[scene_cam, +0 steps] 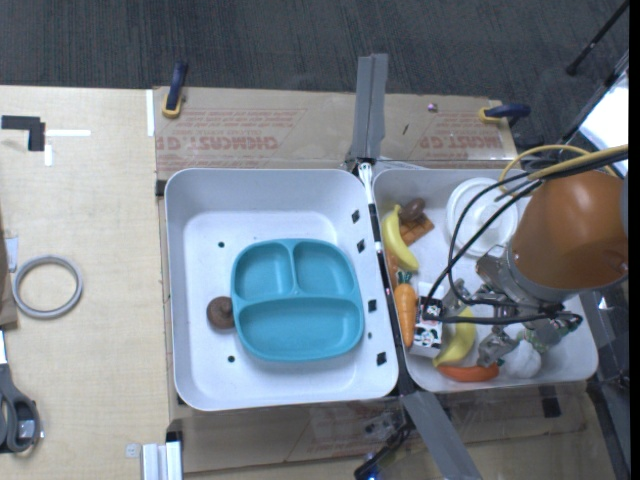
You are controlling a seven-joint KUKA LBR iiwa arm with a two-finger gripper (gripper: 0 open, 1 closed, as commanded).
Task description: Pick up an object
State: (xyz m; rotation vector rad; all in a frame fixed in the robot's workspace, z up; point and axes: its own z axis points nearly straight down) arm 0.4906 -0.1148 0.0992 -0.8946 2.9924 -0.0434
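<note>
Hovering low in the right bin [590,363], gripper [505,343] state unclear, banana [458,340] beside, left bin [190,268] roomy around teal tray [297,299]

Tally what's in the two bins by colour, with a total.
Blue: 1, tray
Brown: 2, left-bin lump, piece at right bin's top
Yellow: 2, bananas
Orange: 1, carrot
Red: 1, piece at front
White: 1, bowl
Total: 8; anything under the arm not counted.

Dark grey carpet [250,18] lies beyond the pale wooden bench [80,368]; brown cardboard [260,133] covers its far part.
</note>
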